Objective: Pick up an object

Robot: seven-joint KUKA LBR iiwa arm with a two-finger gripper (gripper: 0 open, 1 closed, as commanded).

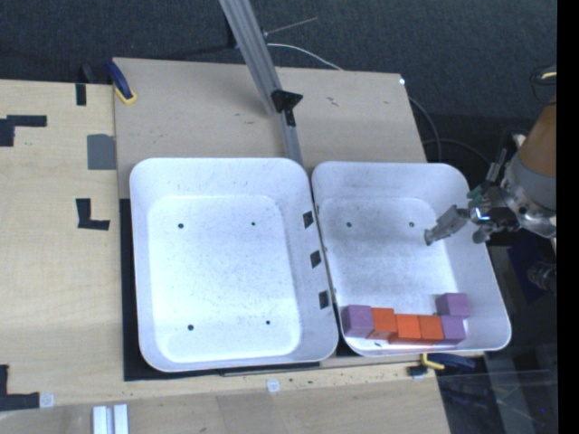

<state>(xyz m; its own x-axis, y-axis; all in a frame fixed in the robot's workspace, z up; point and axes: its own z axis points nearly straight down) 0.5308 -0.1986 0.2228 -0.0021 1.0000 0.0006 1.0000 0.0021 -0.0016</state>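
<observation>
Two shallow white bins side by side on a pale wooden bench, seen from above at a slant. Left bin (154,188): speckled floor, four small dark dots near its corners. Right bin (362,177): similar speckling, with a cluster of blocks packed along its near wall.

Cluster, from left to right: purple block (358,318) at the near-left corner, orange block (384,320) touching it, a second orange block (422,327) just beside that, then two stacked or abutting purple blocks (453,316) at the right end, the upper one (451,304) set slightly farther back.

Gripper (437,231) over the right half of the right bin, near its right wall, well apart from the cluster and farther from the camera than the blocks. One grey finger (443,223) seen slanting down and to the left toward the bin floor; nothing seen between the fingers. Spread of the fingers unresolved at this angle and blur, possibly only one of the pair distinguishable. Wrist hardware (496,211) dark and cluttered at the bin's right rim, with the orange band (545,143) above it.

Along the seam between bins: three small black tabs (316,259). Behind the bins: slanted aluminium bar (254,43) with a black clamp (286,101). On the bench at far left: black tape marks (88,213).
</observation>
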